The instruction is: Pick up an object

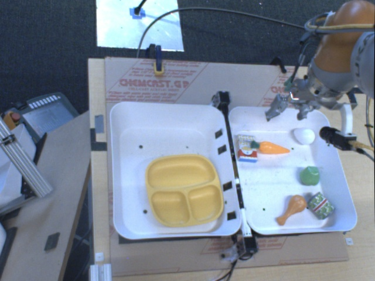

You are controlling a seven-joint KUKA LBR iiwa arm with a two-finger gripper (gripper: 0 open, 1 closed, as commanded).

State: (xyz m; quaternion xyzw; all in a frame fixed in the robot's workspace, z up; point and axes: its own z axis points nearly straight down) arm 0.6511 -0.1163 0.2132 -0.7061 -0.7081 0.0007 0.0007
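Observation:
The right bin (337,215) holds a toy carrot (273,148), a small red and white carton (247,151), a white egg (303,136), a green block (310,175), a toy drumstick (291,208) and a green and white packet (320,205). My gripper (288,108) hangs over the bin's far edge, above and behind the carrot and the egg. Its two fingers are spread apart with nothing between them.
The left bin (126,157) carries a yellow divided plate (184,189). A black clip strip (229,157) joins the two bins. Cardboard (193,81) lies under both. A cable (234,13) arcs across the back, and a grey device (44,113) sits at the left.

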